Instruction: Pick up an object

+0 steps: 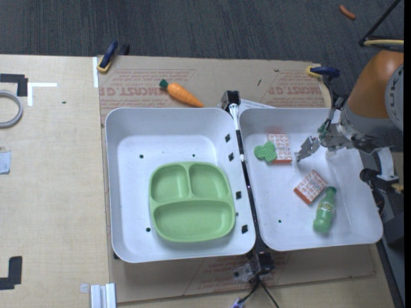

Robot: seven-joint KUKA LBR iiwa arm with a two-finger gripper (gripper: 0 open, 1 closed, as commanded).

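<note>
Green plastic is nearest my reach: a small green bottle [324, 212] lies in the right bin [282, 233], toward its near right corner, tilted with its cap pointing up and away. Just beside it, up and to the left, sits a small orange-and-white packet [310, 186], close to touching the bottle's cap end. Farther left in the same bin, near the dividing wall, a second orange-and-white packet [280, 148] lies flat, and a green leafy toy [264, 151] rests against its left edge.

My jaws [307, 149] hang over the right bin's upper middle, between the two packets and well apart from the bottle. They stand slightly parted, with nothing between them. My arm [376, 101] comes in from the right, its orange band above the wrist.

The left bin [122, 172] holds a pale green divided plate [191, 201], three compartments, lying flat in its middle. A row of black clips [239, 172] joins the two bins along their shared wall.

Beyond the bins, on the brown cardboard sheet [135, 85] that covers this part of the bench [45, 191], a toy carrot [180, 92] lies just behind the left bin's far rim. A blue clamp [108, 55] grips the cardboard's far left corner.
</note>
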